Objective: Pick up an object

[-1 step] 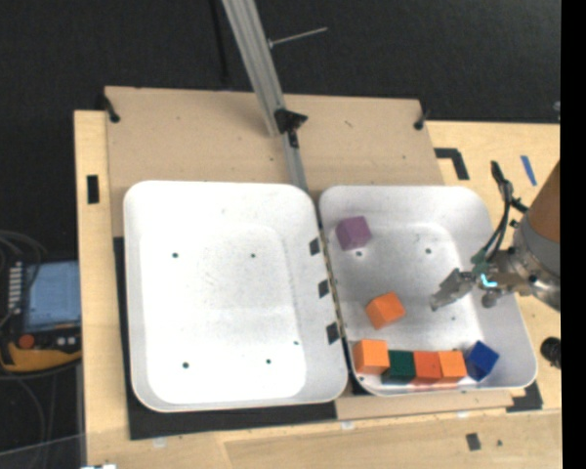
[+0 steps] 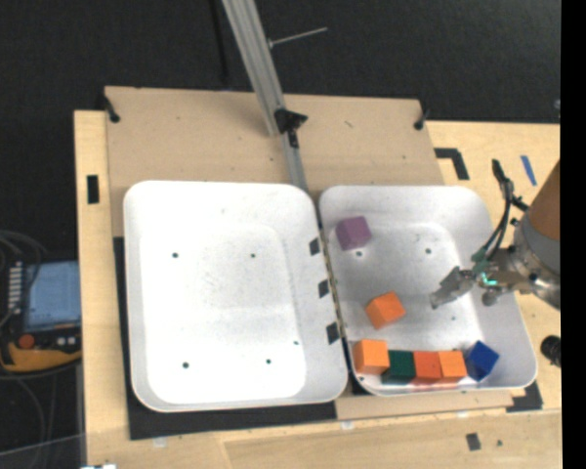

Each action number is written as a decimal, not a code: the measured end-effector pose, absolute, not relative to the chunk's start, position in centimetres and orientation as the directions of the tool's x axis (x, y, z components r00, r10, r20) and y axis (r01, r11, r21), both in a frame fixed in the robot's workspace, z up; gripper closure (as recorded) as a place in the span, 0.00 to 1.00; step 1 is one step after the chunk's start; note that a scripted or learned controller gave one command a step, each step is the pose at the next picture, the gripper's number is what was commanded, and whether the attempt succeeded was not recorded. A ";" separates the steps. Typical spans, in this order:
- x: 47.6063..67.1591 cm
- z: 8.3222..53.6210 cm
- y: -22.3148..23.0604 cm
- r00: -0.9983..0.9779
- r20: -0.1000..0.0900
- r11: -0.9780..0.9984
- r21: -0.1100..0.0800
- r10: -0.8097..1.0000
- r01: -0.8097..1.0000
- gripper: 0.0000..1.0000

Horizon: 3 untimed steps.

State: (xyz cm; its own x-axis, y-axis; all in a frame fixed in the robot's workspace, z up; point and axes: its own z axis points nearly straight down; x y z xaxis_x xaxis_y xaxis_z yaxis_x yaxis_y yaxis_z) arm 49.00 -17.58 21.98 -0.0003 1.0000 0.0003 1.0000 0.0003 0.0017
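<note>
Gripper [image 2: 456, 286] sits over the right-hand bin [image 2: 439, 203], reaching in from the right on the grey arm [image 2: 542, 252]. Its fingers are small and blurred from this vantage, and I cannot tell whether they stand parted or together. Nothing can be made out between them.

Contents of the right-hand bin, as observed:
- A purple cube [image 2: 353, 232] lies near the bin's upper left corner, well apart from the gripper.
- An orange cube [image 2: 385, 310] lies tilted near the middle of the bin floor, to the left of the gripper and slightly below it in the view, apart from it.
- Along the near wall runs a row of blocks, set close against one another: an orange block [image 2: 373, 355] at the left end, then a green block [image 2: 401, 364], a darker orange block [image 2: 428, 365], a further orange block [image 2: 452, 363], and a blue cube [image 2: 481, 359] at the right end, turned at an angle.

The left-hand bin [image 2: 225, 291] lies beside the right one, their inner edges meeting. Both rest on a pale wooden bench [image 2: 264, 140]. A slim metal rail [image 2: 259, 57] runs from the top of the view down toward the seam between the bins.
</note>
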 end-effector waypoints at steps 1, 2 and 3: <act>48.5 15.7 -17.7 0.001 0.000 -0.001 -0.005 1.000 1.000 0.00; 48.7 9.8 -18.1 0.002 -0.003 -0.002 0.003 1.000 1.000 0.00; 48.8 9.8 -18.2 0.006 0.001 -0.006 0.002 1.000 1.000 0.00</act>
